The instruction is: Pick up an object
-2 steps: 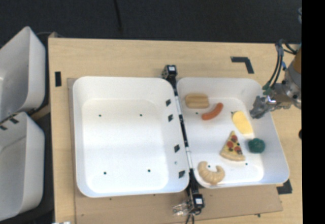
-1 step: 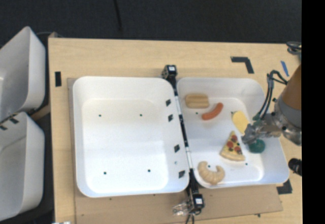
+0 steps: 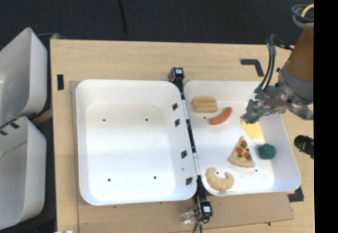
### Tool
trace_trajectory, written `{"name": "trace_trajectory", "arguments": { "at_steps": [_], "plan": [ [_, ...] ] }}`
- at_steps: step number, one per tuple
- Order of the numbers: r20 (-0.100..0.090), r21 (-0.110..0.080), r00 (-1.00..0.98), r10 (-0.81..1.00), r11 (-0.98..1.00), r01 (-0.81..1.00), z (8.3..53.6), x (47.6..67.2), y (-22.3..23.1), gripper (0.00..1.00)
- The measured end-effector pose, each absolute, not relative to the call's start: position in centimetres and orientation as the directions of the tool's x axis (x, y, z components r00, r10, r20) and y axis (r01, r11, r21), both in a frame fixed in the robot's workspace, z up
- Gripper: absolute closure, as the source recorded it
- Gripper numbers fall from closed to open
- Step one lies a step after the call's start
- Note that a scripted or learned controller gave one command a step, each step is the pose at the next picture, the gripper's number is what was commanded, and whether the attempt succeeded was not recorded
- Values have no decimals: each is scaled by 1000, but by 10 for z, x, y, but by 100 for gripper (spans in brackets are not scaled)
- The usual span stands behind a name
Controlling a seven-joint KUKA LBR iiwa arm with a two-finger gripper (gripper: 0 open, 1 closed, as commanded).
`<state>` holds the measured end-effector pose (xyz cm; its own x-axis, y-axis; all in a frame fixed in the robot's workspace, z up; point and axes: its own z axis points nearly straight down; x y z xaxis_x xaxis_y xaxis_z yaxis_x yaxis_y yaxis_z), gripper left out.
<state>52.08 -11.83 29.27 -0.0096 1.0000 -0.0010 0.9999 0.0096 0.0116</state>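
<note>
single fixed camera, mounted above the bench (image 3: 158, 57), angled downward. both bins are in frame: left bin (image 3: 129, 142) at centre, right bin (image 3: 280, 174) beside it. the arm (image 3: 301, 63) enters right of the right bin.

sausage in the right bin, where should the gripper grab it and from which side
Grip the sausage at its middle, coming straight down, fingers closing across its narrow width. It lies flat and slanted, clear of the bun beside it, so both long sides look reachable.
</note>
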Motion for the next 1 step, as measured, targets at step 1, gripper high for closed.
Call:
{"name": "trace_trajectory", "arguments": {
  "at_steps": [1],
  "plan": [
    [-4,-3,9,1000,-9,1000,242,500,-212,100]
  ]
}}
